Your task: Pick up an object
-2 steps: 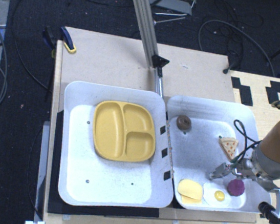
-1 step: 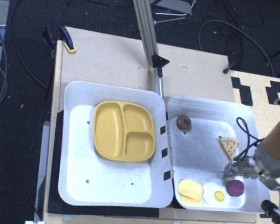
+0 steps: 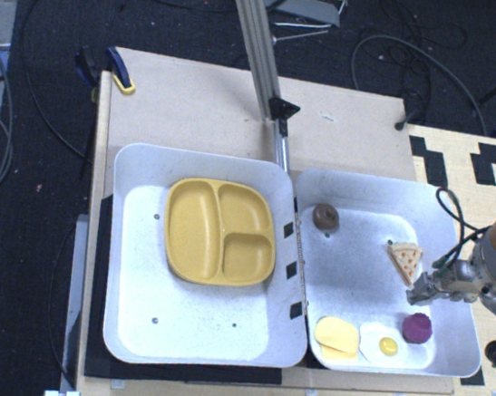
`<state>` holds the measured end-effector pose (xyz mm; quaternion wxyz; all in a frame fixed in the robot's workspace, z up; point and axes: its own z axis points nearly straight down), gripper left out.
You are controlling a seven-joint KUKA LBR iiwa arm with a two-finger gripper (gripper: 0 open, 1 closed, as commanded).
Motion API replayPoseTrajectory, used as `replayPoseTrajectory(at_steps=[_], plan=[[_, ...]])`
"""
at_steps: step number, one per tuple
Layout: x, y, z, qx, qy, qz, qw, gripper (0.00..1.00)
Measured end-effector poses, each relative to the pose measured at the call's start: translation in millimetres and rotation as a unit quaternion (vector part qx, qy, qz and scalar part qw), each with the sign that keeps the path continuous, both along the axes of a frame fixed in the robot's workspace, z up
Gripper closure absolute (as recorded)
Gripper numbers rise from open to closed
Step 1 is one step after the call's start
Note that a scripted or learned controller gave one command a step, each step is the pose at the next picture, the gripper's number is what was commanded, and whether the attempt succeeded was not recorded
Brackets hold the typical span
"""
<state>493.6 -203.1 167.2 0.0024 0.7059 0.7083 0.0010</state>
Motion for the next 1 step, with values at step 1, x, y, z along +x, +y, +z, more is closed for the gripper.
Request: replayPoseTrajectory(at_steps=[1], plan=[[2.5, -3.9, 63.3, -0.0008, -0.001, 0.000, 1.0000, 1.00]])
